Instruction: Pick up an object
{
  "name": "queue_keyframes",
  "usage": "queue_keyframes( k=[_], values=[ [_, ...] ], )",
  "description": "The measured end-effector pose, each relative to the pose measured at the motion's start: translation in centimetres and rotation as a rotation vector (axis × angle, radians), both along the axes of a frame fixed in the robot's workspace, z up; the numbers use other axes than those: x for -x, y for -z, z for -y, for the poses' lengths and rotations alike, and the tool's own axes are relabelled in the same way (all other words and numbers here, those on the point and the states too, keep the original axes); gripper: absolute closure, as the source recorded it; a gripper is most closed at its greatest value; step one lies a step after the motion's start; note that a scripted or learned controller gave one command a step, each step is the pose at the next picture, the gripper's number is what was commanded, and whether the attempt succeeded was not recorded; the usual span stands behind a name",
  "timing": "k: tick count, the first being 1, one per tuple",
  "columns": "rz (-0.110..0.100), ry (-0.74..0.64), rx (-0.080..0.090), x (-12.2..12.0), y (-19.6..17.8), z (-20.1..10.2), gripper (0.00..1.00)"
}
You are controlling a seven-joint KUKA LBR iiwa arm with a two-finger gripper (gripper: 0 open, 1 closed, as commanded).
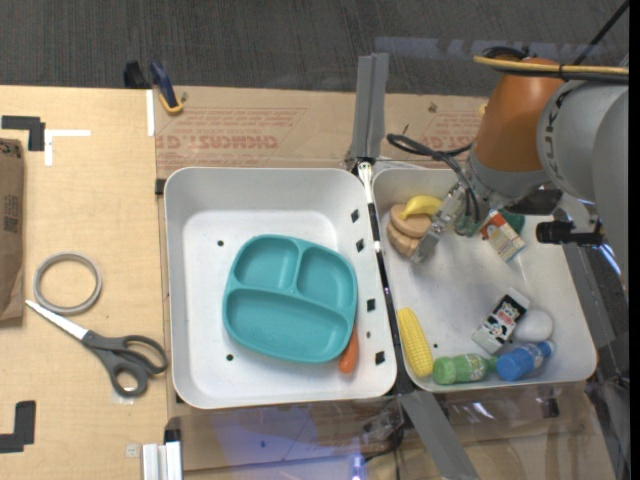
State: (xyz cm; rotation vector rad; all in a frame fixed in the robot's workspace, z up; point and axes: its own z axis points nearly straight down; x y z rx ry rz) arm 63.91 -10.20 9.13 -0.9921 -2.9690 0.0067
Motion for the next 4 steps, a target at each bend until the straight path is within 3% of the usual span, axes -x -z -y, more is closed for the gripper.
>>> queue_keyframes(
  k=[1, 2, 3, 4],
  values=[
    [0.013, 0.109, 0.002, 5.4, -0.1, 2.3, 0.00],
    [-0.011, 0.295, 0.007, -0.6, 0.1, 1.0, 0.00],
    [-0.026, 0.405, 0.006, -1.2, 0.3, 1.4, 0.00],
    [0.013, 0.364, 0.003, 6.3, -0.4, 4.9, 0.00]
  ],
)
